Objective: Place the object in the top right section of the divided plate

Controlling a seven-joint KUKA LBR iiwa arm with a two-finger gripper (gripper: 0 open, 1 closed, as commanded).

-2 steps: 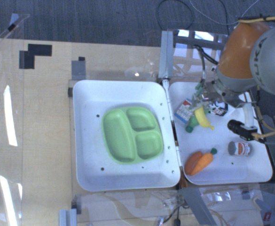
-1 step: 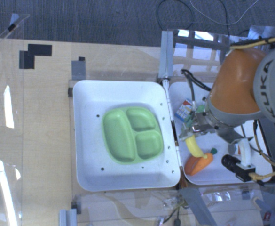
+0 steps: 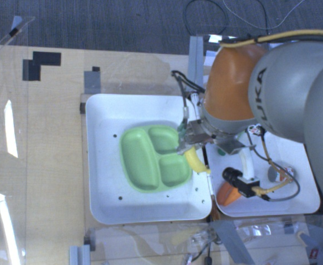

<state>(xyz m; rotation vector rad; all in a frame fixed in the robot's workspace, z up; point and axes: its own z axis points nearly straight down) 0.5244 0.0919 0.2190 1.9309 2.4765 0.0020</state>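
Bench [image 3: 40,148] carries two shallow white bins side by side. The left bin [image 3: 103,203] holds a green divided plate [image 3: 129,167], which lies flat near the bin's middle. The plate has three sections: one long section [image 3: 139,158] on its left side and two smaller ones on its right side, a top right section [image 3: 161,138] and a lower right section [image 3: 174,171]. All three show bare green floor.

The arm [image 3: 294,93] reaches in from the right, its orange band [image 3: 230,81] above the wall between the bins. The gripper [image 3: 188,138] sits over the plate's right rim, at the edge of the top right section. Whether it is open or closed cannot be told from this angle, since the wrist covers it from above.

Task object: a yellow, banana-shaped item [image 3: 197,163]. It sits just below the gripper, tilted, with its upper end close under the tool and its lower end pointing toward the wall between the bins. It overlaps the right rim of the lower right section and is not inside the top right section. A grasp cannot be confirmed; the contact point is hidden.

The right bin [image 3: 305,203] holds an orange cone-shaped object [image 3: 225,195] in its lower left corner, well apart from the plate
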